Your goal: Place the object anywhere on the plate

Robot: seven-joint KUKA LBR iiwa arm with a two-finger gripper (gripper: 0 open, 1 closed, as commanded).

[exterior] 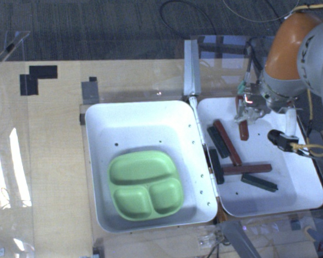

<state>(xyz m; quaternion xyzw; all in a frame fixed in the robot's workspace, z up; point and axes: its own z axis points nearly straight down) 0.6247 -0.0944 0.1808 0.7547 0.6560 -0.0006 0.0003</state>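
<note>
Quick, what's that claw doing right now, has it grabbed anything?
Gripper: shut on a small brown block, held over the right bin, not yet at the green plate.

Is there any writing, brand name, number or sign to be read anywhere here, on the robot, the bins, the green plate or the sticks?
None can be read.
Green plate: plain, no lettering.
Two white bins: no labels.
Dark and reddish-brown sticks: no print visible.
Arm's orange band: no legible marking.
Black shapes on the bench: blank patches, not letters.
A small red glow near the gripper: a light, not a sign.
</note>
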